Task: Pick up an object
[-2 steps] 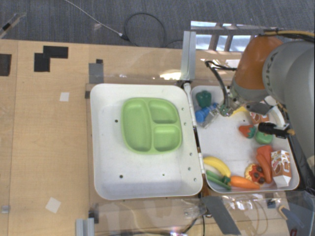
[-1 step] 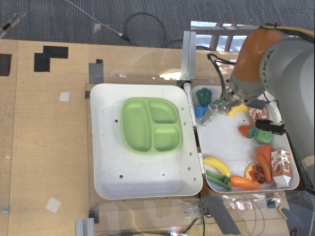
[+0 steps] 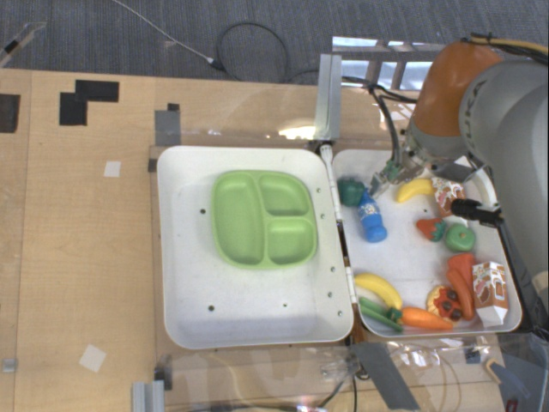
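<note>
Grey arm with orange band comes in from the right, over the far side of the right white bin [image 3: 513,316]. Gripper [image 3: 383,178] sits low at the far-left part of that bin. Can't tell whether the claw is wide or narrow, too small and dark in this view. Nothing visibly held.

Candidate objects closest to the gripper:
- Blue plastic bottle [image 3: 371,219], lying flat just below the gripper on the near-left side. Long axis is close to far-near in the view, tilted slightly, with the far end leaning left. Pale band near the far end.
- Small yellow toy banana [image 3: 413,190], just right of the gripper. Long axis runs from lower-left to upper-right and the curve opens downward.
- Dark teal rounded toy [image 3: 350,191], just left of the bottle's far end, against the bin's left wall. No clear long axis.

Rest of the right bin:
- Larger yellow toy banana [image 3: 380,288] at the near-left, axis running upper-left to lower-right.
- Green elongated toy [image 3: 380,313] just below it, roughly parallel.
- Orange toy carrot [image 3: 426,318] along the near wall, almost left-right.
- Green round toy apple [image 3: 461,237] mid-right, with a small red piece [image 3: 429,227] beside it.
- Red-orange elongated toy [image 3: 461,280], axis nearly far-near.
- White-and-orange carton [image 3: 491,286] at the right wall.

Left white bin [image 3: 184,316] holds a light green divided plate [image 3: 262,219], flat, three compartments, roughly centred.
</note>
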You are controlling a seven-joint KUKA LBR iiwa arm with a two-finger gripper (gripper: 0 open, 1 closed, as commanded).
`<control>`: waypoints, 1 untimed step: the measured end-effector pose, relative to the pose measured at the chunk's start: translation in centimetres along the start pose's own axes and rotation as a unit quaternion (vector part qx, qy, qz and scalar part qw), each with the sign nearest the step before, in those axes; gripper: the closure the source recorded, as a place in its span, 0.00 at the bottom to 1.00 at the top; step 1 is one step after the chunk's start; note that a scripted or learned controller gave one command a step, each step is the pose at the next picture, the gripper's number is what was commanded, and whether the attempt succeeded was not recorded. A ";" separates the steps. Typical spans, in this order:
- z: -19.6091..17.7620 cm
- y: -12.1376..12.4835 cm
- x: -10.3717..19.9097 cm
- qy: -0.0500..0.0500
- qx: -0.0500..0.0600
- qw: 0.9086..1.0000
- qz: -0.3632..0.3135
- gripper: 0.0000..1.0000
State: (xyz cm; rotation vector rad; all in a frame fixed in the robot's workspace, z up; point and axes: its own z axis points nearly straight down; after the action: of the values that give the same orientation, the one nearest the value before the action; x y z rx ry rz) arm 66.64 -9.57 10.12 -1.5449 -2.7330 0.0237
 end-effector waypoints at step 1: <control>0.0 -0.1 -0.2 -0.002 0.000 1.000 0.000 0.00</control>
State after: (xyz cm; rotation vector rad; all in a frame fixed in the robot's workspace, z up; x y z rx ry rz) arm 66.63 -9.81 10.15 -1.5463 -2.7356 0.0277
